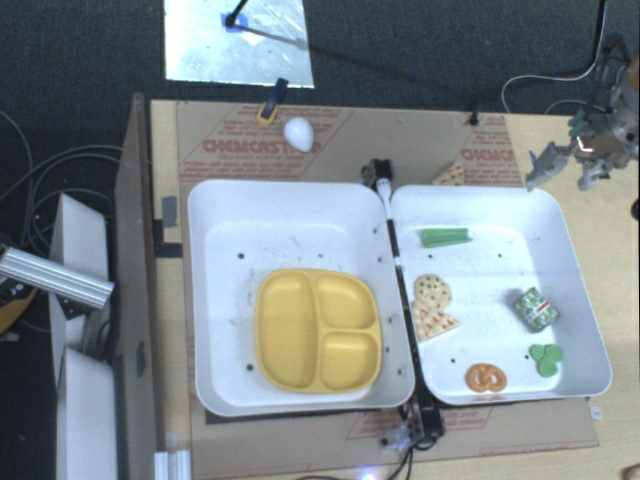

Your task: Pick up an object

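The right bin (575,268) holds several small items: a green pea pod (444,236), two stacked waffle crackers (431,305), a small green and white carton (536,309), a brown pretzel (485,377) and a green leaf-shaped piece (545,359). A yellow divided plate (318,329) lies in the left bin (230,228). My gripper (557,180) hovers beyond the right bin's far right corner, above the cardboard, well away from every item. Its two grey fingers stand apart, open, with nothing between them.
Behind the bins, on the cardboard, lie a white egg (298,133), a blue and yellow clip (270,103) and a cracker (450,175). A black clamp (380,175) joins the bins at the back. A foil sheet (240,28) lies on the floor.
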`<state>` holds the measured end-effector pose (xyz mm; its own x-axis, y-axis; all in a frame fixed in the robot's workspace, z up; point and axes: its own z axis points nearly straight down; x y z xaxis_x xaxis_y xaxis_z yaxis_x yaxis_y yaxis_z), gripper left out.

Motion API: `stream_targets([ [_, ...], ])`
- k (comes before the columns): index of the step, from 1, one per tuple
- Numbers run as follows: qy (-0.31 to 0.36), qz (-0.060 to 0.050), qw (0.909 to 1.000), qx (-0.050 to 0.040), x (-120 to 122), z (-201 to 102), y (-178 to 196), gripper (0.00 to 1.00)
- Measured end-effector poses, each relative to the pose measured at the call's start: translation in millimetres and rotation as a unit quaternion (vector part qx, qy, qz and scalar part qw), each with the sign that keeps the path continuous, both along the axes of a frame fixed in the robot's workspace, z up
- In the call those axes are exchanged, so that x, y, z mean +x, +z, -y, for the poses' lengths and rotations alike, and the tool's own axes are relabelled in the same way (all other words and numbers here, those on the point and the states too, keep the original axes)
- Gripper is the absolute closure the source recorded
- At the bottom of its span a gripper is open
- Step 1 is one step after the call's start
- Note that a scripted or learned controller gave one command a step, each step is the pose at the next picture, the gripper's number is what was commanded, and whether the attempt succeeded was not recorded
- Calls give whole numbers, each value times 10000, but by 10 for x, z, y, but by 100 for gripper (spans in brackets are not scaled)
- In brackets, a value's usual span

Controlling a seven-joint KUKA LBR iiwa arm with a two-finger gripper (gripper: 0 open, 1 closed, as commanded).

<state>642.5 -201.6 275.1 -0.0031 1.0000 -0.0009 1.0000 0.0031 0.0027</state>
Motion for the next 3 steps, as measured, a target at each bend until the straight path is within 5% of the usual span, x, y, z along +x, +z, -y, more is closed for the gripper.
stream_targets([
  [1,16,-21,10000,5,238,41,-1405,0],
  [2,-23,-53,10000,19,-560,48,-1942,0],
  [3,-15,-26,10000,8,-896,46,-1910,0],
])
